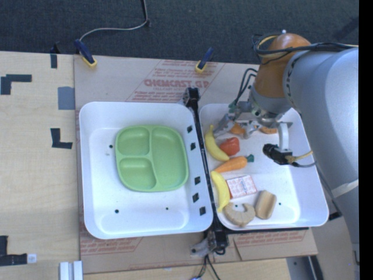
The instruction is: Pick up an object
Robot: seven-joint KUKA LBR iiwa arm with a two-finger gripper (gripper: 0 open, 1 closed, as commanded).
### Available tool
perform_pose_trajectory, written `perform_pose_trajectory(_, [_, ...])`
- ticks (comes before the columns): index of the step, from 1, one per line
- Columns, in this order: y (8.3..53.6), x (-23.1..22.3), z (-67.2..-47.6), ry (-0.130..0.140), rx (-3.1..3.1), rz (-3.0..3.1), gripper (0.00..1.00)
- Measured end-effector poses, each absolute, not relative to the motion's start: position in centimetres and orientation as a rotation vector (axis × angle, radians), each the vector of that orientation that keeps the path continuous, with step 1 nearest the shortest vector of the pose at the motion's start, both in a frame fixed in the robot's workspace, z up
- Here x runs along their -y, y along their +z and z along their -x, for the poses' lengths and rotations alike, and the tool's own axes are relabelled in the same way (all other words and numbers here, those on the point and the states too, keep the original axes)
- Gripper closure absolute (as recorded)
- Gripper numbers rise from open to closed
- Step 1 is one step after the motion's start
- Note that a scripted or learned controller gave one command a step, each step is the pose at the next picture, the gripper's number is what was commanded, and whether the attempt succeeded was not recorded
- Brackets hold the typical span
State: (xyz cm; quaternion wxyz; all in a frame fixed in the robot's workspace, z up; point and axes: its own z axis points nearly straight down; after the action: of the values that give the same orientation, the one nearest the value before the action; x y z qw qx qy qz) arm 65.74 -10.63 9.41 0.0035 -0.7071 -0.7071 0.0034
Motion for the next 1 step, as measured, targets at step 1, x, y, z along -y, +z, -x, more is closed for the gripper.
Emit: perform_pose_trajectory(1, [8.80, 10.32, -62.86, 0.003, 2.227, 2.238, 0.00])
